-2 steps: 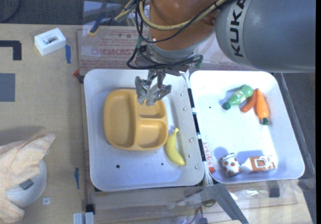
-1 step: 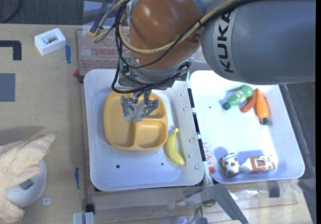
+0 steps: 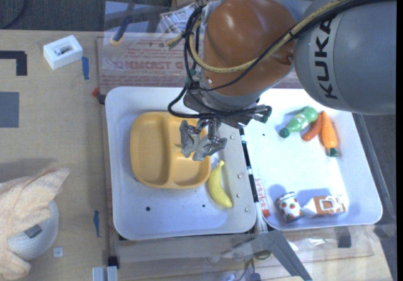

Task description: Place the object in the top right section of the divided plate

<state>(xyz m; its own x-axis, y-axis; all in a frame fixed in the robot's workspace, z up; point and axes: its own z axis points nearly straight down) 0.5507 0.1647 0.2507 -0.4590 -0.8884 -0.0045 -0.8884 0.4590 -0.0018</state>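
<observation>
Camera view: gripper [image 3: 200, 142] low over right side of yellow divided plate [image 3: 151, 150] in left bin [image 3: 126, 210]; cannot tell its state. Banana [image 3: 219, 186] lies just right of plate, touching rim.

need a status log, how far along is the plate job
Done: the gripper is over the yellow divided plate in the left bin. In hand: I can't make out any object between its fingers. Left: no object visible in the plate's top right section; the banana lies beside the plate.
</observation>
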